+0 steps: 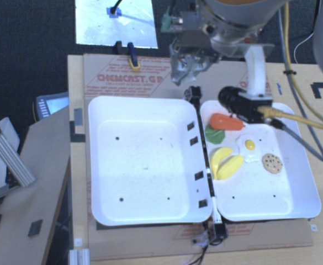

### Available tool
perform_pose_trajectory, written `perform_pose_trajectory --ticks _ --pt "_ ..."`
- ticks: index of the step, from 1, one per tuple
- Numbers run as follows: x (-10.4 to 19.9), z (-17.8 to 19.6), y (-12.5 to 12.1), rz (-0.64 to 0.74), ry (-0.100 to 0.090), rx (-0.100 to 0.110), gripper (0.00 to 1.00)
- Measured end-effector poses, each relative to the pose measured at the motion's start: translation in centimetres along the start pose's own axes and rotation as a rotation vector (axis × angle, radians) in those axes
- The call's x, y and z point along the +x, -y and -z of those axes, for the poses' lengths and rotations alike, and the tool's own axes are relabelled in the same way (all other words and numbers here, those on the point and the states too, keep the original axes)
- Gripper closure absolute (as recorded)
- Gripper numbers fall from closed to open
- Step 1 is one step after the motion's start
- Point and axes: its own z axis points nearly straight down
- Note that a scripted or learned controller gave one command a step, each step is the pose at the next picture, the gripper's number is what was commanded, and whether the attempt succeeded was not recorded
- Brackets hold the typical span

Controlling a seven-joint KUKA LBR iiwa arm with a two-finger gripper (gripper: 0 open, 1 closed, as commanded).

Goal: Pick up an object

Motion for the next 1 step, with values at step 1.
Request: perform_pose_trajectory --ticks 1 --pt "2.83 -6.85 3.21 -0.025 0.007 0.018 1.0"
